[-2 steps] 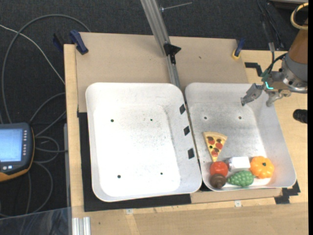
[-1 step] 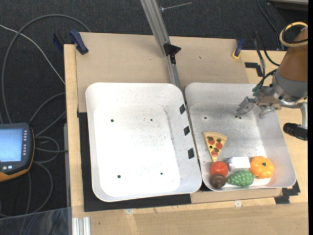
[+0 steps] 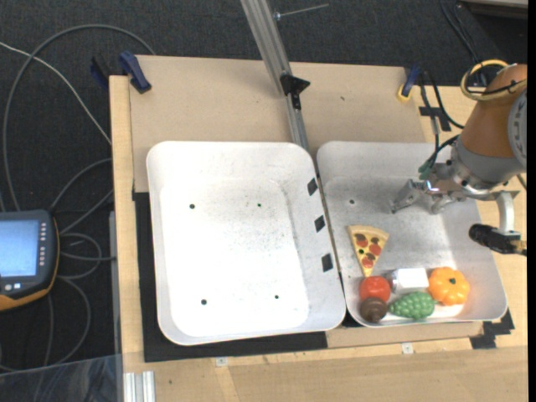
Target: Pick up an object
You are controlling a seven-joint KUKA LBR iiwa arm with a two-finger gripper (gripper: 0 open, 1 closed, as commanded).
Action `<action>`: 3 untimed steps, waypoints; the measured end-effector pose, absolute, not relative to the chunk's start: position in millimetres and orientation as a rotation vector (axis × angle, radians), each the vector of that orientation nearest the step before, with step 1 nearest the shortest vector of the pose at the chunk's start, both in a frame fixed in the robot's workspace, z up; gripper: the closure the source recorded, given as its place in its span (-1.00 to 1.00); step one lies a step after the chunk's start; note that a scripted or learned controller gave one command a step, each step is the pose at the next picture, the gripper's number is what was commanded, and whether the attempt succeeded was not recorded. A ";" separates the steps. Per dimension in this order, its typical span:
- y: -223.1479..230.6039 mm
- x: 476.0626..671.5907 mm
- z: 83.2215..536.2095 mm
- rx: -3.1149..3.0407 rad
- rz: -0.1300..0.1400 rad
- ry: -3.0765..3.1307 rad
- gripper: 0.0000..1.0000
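The right bin (image 3: 368, 162) holds several toy foods along its near side. A pizza slice (image 3: 368, 247) lies nearest the middle. Below it sit a red tomato (image 3: 376, 288) and a small brown piece (image 3: 373, 309). To their right are a bumpy green piece (image 3: 412, 306), a white block (image 3: 410, 278) and an orange pumpkin-like piece (image 3: 449, 285). My gripper (image 3: 419, 201) hovers over the bare far-right part of that bin, up and to the right of the pizza slice. It is open, with nothing between its fingers.
The left bin (image 3: 167, 224) lies beside the right one, with black clips at the divide. A metal pole (image 3: 272, 48) slants in from the top. Blue clamps hold the board's far corners. A handheld screen (image 3: 25, 254) and cables lie at the left.
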State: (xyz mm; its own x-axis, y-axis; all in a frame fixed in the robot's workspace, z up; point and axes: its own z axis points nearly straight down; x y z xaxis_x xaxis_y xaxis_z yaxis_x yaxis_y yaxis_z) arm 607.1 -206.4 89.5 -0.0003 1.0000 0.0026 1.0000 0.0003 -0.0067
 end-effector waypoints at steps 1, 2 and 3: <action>-206.7 609.6 104.6 -2.221 -0.003 -2.223 1.00; -205.4 604.6 167.1 -2.225 -0.005 -2.227 1.00; -211.3 605.4 213.1 -2.225 -0.005 -2.227 1.00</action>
